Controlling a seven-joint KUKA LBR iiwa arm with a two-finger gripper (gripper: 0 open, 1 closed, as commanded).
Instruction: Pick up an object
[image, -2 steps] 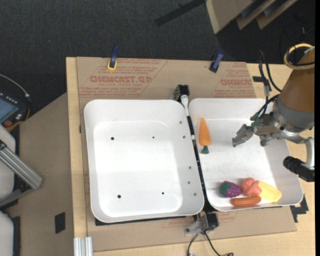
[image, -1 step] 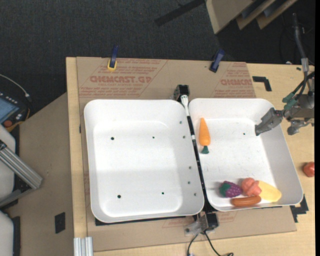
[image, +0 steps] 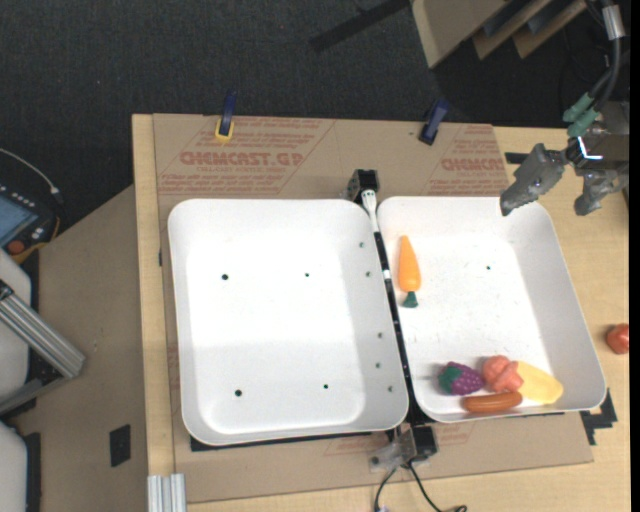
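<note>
Gripper (image: 556, 185) hovers over the right bin's (image: 575, 300) far right corner, fingers spread apart, nothing between them. Toy carrot (image: 408, 263) lies near the bin's left wall; grapes (image: 460, 378), sausage (image: 491, 403) and other toy food cluster at its near edge.

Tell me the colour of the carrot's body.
Orange, with a green tip; the carrot shows in the camera view.

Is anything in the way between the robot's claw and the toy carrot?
Nothing visible is. The gripper sits over the right bin's far corner, and only bare white floor lies between it and the carrot near the middle divider.
</note>
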